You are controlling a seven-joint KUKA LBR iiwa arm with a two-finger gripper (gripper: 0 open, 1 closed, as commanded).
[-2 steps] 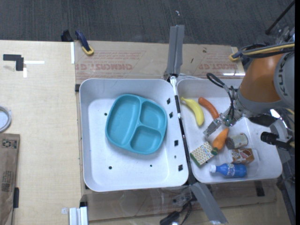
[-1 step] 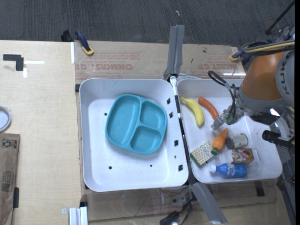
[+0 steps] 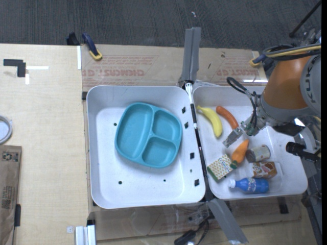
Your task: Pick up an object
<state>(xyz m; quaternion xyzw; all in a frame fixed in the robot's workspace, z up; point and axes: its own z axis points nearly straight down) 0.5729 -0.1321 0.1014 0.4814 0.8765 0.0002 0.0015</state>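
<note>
My gripper (image 3: pixel 241 133) hangs low over the middle of the right bin (image 3: pixel 286 190), reaching in from the right. Just below it, an orange carrot (image 3: pixel 240 151) lies tilted; I cannot tell whether the gripper touches it. A yellow banana (image 3: pixel 212 120) and a red-orange pepper (image 3: pixel 227 117) lie to the gripper's upper left. A small green-and-white box (image 3: pixel 220 167) sits below left of the carrot. A small can (image 3: pixel 259 153), a brown packet (image 3: pixel 265 170) and a blue bottle (image 3: pixel 250 186) lie at the lower right.
The left bin (image 3: pixel 102 188) holds a blue divided plate (image 3: pixel 148 135). A grey post (image 3: pixel 191 55) rises behind the wall between the bins. A blue-and-yellow clamp (image 3: pixel 91 47) and a tape roll (image 3: pixel 4 130) rest on the bench at left.
</note>
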